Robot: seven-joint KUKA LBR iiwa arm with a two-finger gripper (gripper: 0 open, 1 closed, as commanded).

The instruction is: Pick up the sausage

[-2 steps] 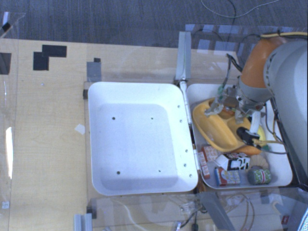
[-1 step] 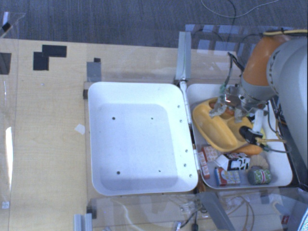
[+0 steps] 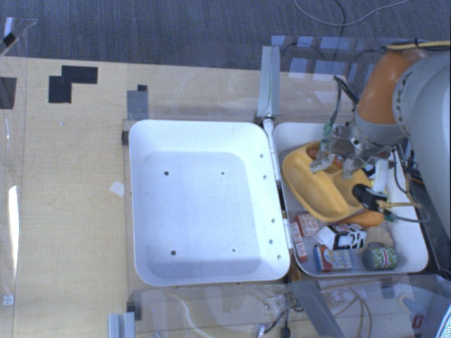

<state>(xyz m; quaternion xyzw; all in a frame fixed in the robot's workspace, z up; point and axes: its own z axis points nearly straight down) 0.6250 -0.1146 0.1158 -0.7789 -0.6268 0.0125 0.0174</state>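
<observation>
A slim reddish-brown piece that may be the sausage (image 3: 297,243) lies along the left wall of the right bin (image 3: 421,259), near its front. My gripper (image 3: 336,165) hangs over the back half of that bin, above a large yellow curved toy (image 3: 313,185). Its two fingers (image 3: 320,162) stand apart with nothing between them, so it is open. The gripper is well behind and to the right of the reddish piece, apart from it.
At the front of the right bin lie a red-and-white packet (image 3: 308,225), a black-and-white carton (image 3: 344,237), a small blue-and-red can (image 3: 333,259) and a green can (image 3: 380,258). An orange thing (image 3: 368,220) peeks from under the yellow toy. The left bin (image 3: 141,210) adjoins.
</observation>
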